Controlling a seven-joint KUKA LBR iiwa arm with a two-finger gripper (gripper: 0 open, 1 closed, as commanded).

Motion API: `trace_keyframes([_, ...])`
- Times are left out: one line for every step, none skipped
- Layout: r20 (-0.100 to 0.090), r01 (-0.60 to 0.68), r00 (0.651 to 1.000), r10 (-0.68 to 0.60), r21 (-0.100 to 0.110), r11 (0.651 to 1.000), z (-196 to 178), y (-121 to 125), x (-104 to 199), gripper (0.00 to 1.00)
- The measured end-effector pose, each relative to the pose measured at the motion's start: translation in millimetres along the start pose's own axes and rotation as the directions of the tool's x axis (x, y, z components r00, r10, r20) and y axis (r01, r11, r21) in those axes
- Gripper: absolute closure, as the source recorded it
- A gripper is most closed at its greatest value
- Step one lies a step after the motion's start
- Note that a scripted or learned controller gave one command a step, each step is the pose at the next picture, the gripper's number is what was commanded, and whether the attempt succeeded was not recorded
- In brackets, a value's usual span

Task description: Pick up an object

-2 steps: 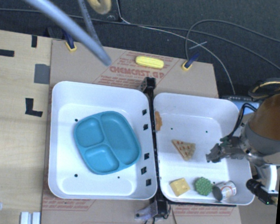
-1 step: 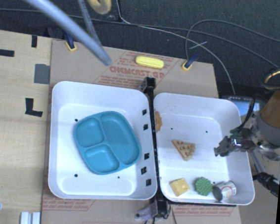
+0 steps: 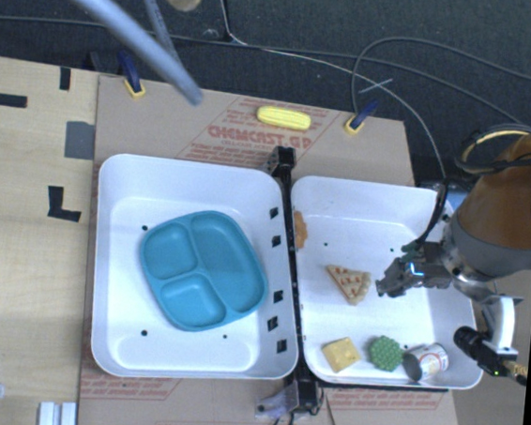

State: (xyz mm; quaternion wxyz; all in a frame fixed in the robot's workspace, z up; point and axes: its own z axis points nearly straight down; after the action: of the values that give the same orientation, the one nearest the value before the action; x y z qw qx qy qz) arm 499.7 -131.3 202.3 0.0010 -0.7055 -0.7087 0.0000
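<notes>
The right bin [image 3: 370,204] holds a tan pizza-slice toy [image 3: 350,283] near its middle. Along its front wall lie a yellow block [image 3: 339,353], a green bumpy piece [image 3: 385,352] and a small silver can [image 3: 427,362]. A small orange piece [image 3: 299,229] rests against the bin's left wall. My gripper [image 3: 400,280] hangs over the right part of this bin, just right of the pizza slice, with nothing seen between its fingers. The grey arm with its orange band [image 3: 497,208] comes in from the right.
A blue divided plate [image 3: 204,268] lies in the left bin [image 3: 112,238]. A yellow corn-like toy [image 3: 283,118] sits on the cardboard behind the bins. Black cables cross the dark area at the back.
</notes>
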Motion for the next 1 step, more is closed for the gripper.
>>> trace_keyframes([-0.001, 0.002, 1.000, -0.002, 0.001, 1.000, 6.6, 11.2, 53.2, 1.00])
